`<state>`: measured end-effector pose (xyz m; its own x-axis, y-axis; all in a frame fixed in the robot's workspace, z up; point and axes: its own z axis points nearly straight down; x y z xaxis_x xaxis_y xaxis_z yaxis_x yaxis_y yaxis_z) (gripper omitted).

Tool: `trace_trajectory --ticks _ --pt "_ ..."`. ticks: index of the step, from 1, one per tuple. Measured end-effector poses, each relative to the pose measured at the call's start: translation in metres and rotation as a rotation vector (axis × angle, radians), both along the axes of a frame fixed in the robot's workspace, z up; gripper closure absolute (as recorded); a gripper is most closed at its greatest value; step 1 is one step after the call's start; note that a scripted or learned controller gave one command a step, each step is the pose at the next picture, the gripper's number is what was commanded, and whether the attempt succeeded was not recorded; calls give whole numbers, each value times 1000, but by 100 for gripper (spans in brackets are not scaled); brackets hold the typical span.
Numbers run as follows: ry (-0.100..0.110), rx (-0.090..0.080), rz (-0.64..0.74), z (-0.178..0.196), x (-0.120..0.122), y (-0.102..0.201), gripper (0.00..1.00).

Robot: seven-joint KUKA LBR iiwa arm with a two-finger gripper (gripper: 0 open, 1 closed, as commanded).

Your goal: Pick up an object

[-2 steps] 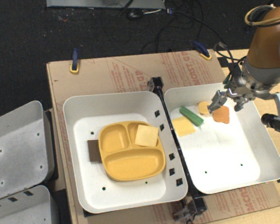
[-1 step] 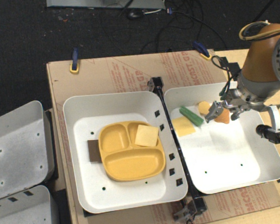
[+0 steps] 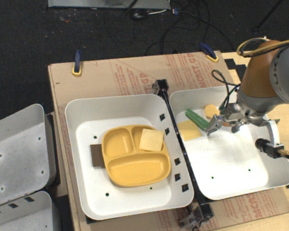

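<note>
My gripper (image 3: 216,124) sits at the green stick (image 3: 197,119) near the right bin's (image 3: 243,179) far-left corner; I cannot tell its grasp. The stick looks light and stiff; I'd pinch mid-length.

A divided plate (image 3: 136,157) lies in the left bin (image 3: 81,144), a block (image 3: 150,140) on it.

Bright even overhead light, soft shadows, mild glare on white bins (image 3: 82,114).

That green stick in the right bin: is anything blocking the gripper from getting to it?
Nothing visible does. The gripper sits right at the lower end of the green stick in the right bin. A pale yellow block lies beside and partly under the stick, so it might get nudged.
</note>
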<state>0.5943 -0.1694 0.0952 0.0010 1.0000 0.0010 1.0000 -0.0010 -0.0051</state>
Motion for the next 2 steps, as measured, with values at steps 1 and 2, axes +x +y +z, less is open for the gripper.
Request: trace_trajectory --ticks 1,2 --pt "-7 -2 0 14 2 0 100" --pt "-11 -3 3 69 13 -5 100"
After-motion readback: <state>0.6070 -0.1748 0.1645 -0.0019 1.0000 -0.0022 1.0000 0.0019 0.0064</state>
